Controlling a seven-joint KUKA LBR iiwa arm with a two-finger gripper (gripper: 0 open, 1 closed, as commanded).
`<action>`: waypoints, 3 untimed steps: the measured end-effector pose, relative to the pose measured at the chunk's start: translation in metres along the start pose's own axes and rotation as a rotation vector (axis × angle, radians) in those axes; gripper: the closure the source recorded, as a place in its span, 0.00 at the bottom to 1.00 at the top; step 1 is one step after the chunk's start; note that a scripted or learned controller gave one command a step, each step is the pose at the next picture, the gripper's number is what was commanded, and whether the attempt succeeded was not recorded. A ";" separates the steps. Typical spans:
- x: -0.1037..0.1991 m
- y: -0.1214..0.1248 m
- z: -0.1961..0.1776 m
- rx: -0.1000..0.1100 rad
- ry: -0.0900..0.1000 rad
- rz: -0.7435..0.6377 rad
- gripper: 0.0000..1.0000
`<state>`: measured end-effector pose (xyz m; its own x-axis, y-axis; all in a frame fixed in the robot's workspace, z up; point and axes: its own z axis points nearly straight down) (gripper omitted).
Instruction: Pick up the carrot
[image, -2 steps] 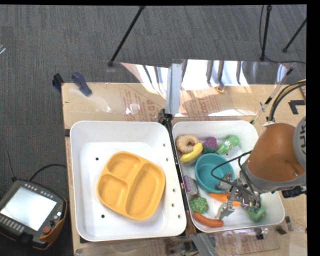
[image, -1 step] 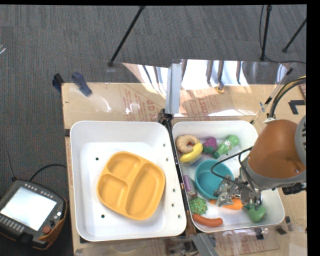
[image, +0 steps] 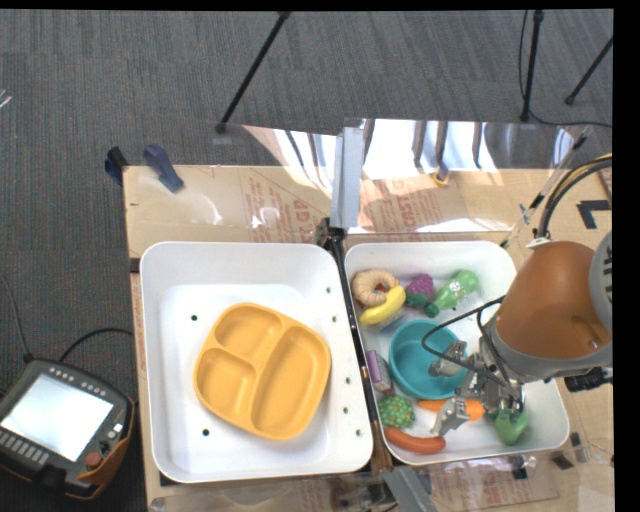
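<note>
Toward the near right corner of the right bin (image: 530, 270), the gripper (image: 470, 400) hangs low over a crowd of toy food, the orange-banded wrist of the arm (image: 550, 305) looming above it. The carrot (image: 440, 406) lies just under and beside the fingertips, a short orange piece between the green bumpy vegetable (image: 396, 411) and the green pepper (image: 511, 426), with the sausage (image: 414, 440) lying along the bin's near edge below it. Whether the jaws are spread or pressed together cannot be told; the metal linkage blurs into the clutter, and nothing shows the carrot caught between them.

By the look of it, the step in hand is the final approach or the closing on the carrot, not the lift. The next move calls for care: the jaws must straddle the carrot alone, since the teal bowl (image: 420, 358) sits just behind and the pepper crowds the right side.

Farther back in the same bin lie a banana (image: 384, 307), a doughnut (image: 373, 285), a purple piece (image: 421, 288) and a green bottle-like toy (image: 455, 290). The left bin (image: 170, 270) carries a yellow divided plate (image: 262, 370).
</note>
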<state>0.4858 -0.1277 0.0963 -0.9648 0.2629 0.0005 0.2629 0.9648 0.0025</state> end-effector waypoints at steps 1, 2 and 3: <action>-0.001 0.002 -0.010 -0.002 -0.003 -0.006 1.00; -0.001 0.002 -0.009 -0.001 -0.001 -0.006 0.00; 0.006 0.000 0.007 0.001 -0.011 0.019 0.00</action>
<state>0.4798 -0.1261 0.0892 -0.9597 0.2809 -0.0105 0.2809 0.9597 0.0019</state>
